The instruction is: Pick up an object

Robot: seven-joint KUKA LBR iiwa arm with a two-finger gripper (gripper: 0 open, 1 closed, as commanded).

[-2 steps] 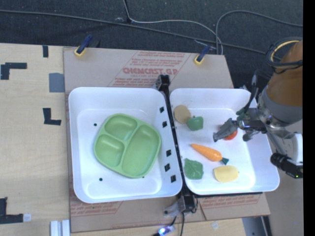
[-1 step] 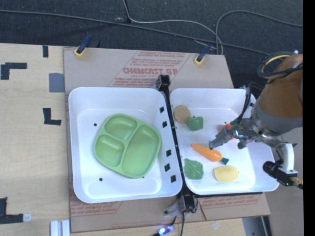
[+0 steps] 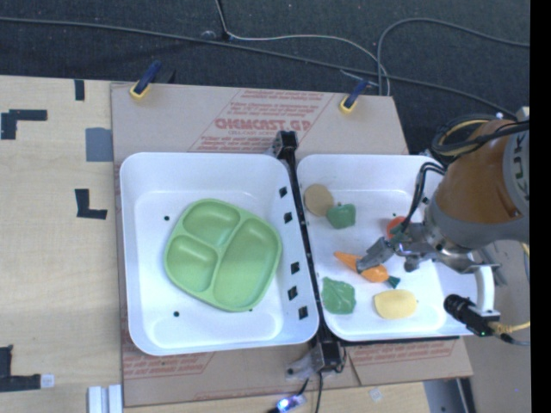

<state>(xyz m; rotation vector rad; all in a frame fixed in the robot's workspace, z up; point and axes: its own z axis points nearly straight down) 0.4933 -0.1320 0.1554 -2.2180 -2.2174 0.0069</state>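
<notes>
The gripper (image 3: 376, 257) sits low in the right bin (image 3: 370, 166), directly above an orange carrot-like piece (image 3: 360, 268). Finger state cannot be determined. The green divided plate (image 3: 224, 254) occupies the left bin (image 3: 142, 231).

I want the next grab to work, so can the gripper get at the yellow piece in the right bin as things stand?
Probably yes. The yellow piece lies apart from the green lump and the orange piece, with nothing on top, and the gripper is just above it in the camera view.
</notes>
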